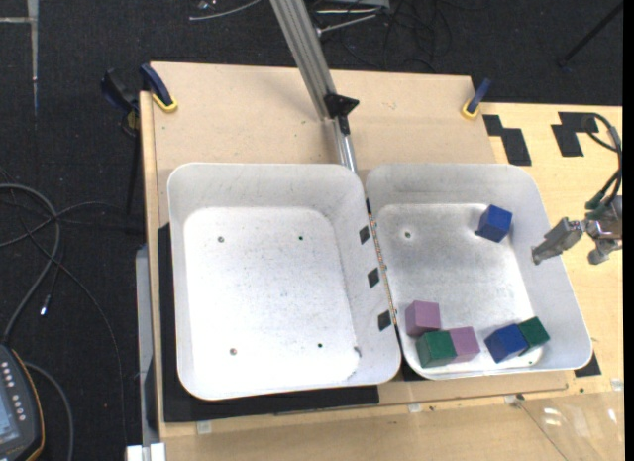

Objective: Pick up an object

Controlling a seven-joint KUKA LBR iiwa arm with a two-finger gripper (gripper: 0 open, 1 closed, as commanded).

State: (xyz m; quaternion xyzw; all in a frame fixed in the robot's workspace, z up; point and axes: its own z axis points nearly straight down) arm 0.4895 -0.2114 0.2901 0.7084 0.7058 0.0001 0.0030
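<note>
The right bin [555, 290] holds several small blocks. A blue cube [494, 222] lies alone near its far right corner. Along the near wall sit a purple block [423, 316], a second purple block [463, 342], a green block [435, 348], a blue block [506, 341] and a green block [534, 331]. My gripper [567, 239] is at the right edge of the view, over the right bin's right rim, to the right of the blue cube and apart from it. I see nothing held in it.
The left bin [178, 251] stands beside the right one. A metal pole [302, 38] slants from the top of the view down to the gap between the bins. Clamps [158, 90] hold the far edge of the bench.
</note>
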